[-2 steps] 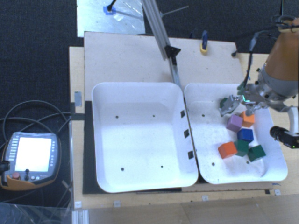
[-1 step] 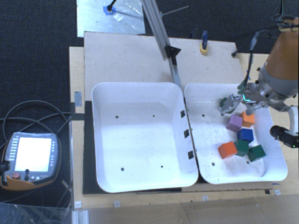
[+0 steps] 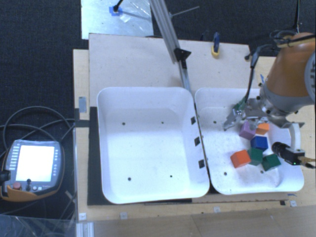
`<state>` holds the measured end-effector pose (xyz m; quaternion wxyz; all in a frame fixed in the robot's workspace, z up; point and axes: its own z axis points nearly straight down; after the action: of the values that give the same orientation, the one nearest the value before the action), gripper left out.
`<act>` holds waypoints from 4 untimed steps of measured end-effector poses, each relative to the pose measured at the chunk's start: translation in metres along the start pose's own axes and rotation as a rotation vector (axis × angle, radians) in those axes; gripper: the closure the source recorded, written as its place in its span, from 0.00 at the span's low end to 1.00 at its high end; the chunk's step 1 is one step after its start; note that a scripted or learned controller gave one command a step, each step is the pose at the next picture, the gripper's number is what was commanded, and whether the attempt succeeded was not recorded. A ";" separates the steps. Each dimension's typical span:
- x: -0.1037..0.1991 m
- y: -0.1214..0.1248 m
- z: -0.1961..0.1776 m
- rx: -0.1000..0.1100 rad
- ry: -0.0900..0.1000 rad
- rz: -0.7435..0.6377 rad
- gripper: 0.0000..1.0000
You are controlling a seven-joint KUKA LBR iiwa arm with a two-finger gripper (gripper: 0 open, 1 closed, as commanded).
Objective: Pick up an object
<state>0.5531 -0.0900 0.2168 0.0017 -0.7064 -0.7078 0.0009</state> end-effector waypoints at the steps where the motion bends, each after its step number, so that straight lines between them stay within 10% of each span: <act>1: 0.000 0.004 0.043 0.000 -0.001 0.000 0.00; 2: 0.002 0.010 0.103 0.001 0.000 -0.001 0.00; 3: 0.001 0.012 0.088 -0.007 -0.001 -0.002 1.00; 4: -0.002 0.024 0.035 -0.010 -0.002 -0.002 1.00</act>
<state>0.5766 -0.0917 0.1820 -0.0028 -0.7056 -0.7086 -0.0020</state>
